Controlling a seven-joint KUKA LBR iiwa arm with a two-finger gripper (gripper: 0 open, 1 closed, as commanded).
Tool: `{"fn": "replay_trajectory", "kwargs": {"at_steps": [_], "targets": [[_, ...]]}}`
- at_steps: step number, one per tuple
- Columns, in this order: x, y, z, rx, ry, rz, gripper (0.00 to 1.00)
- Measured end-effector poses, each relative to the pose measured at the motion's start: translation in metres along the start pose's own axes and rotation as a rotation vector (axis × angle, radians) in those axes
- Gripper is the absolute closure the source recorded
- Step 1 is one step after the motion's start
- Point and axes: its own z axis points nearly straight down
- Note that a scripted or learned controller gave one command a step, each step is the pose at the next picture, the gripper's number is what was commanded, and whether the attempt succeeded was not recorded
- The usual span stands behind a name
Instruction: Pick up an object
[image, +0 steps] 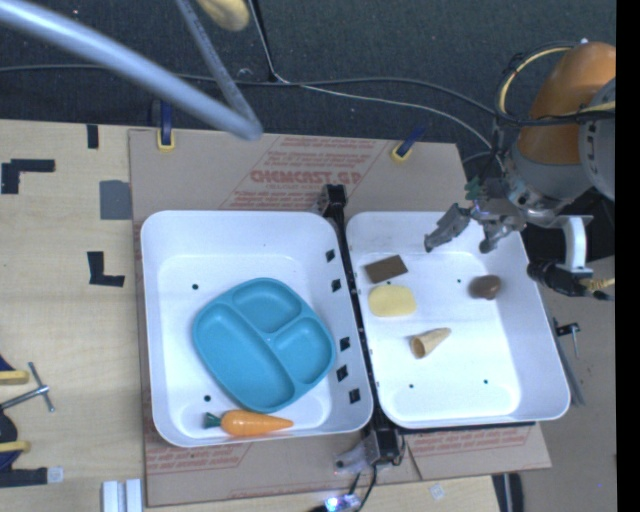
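The gripper (468, 232) hovers, fingers spread and empty, over the right bin's (535, 400) far edge, seemingly at the approach step; next it must descend onto the nearby brown lump (486, 288).

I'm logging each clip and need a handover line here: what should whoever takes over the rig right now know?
Gripper: jaws open, holding nothing, above the far edge of the right bin.
Right bin: brown block, yellow block, brown round piece, cone.
Left bin: blue divided plate, carrot at the near edge.
Done: nothing picked.
Left: descend, close on one object and lift; the round piece lies nearest.
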Motion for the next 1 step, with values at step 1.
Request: {"fn": "replay_trajectory", "kwargs": {"at_steps": [1], "targets": [[0.0004,0.0027,-0.0084,-0.014,-0.002,-0.004,0.0]]}}
